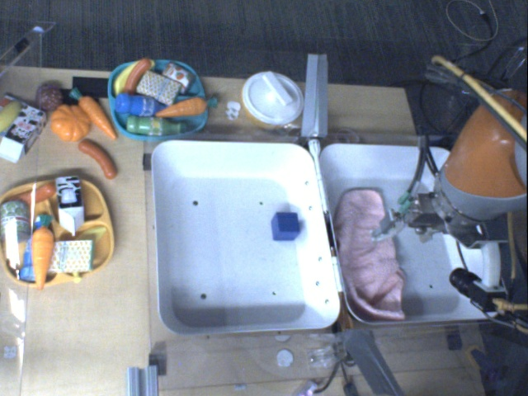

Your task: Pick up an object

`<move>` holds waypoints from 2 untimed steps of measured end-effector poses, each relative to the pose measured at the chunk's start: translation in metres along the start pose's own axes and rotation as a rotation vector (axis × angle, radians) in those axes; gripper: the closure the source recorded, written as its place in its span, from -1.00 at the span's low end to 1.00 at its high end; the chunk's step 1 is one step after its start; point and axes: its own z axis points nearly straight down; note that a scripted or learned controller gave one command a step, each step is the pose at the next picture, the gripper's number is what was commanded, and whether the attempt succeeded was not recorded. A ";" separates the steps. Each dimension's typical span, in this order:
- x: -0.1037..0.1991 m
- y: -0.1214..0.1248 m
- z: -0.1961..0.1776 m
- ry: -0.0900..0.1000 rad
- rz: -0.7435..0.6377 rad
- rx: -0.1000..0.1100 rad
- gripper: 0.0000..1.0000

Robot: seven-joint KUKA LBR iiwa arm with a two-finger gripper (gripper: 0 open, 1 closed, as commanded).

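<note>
Camera view had gripper, finger state unclear, over crumpled pink cloth towel in right white bin; best pinch a raised fold.

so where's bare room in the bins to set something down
Left bin: wide bare floor all around the blue cube. Right bin: crowded, with the pink cloth along its left side and the gripper over it.
</note>
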 end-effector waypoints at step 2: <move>-0.018 0.064 0.103 -0.002 0.013 -0.012 -1.00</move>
